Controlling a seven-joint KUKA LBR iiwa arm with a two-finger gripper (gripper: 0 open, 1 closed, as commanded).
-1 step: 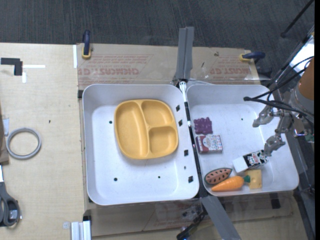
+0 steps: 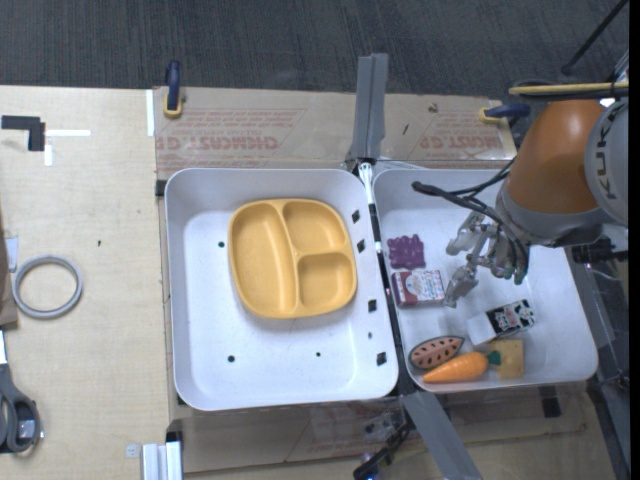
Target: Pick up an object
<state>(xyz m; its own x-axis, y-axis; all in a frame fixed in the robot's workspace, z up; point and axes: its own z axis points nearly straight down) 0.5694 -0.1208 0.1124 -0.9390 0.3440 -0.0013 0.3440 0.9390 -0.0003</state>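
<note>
A yellow divided plate [image 2: 293,257] lies in the left bin [image 2: 200,368]. In the right bin [image 2: 575,358] sit purple grapes [image 2: 405,251], a small carton [image 2: 419,287], a carrot [image 2: 455,368] and a black-and-white packet [image 2: 511,318]. The gripper [image 2: 472,266] hangs above the carton with fingers spread, nothing between them.

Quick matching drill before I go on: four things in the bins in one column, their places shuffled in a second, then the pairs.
Things:
1. yellow divided plate
2. purple grapes
3. carrot
4. gripper

Places:
A. near edge of the right bin
B. above the right bin, by the small carton
C. left bin
D. right bin, just beyond the small carton

Pairs: 1-C, 2-D, 3-A, 4-B
</note>
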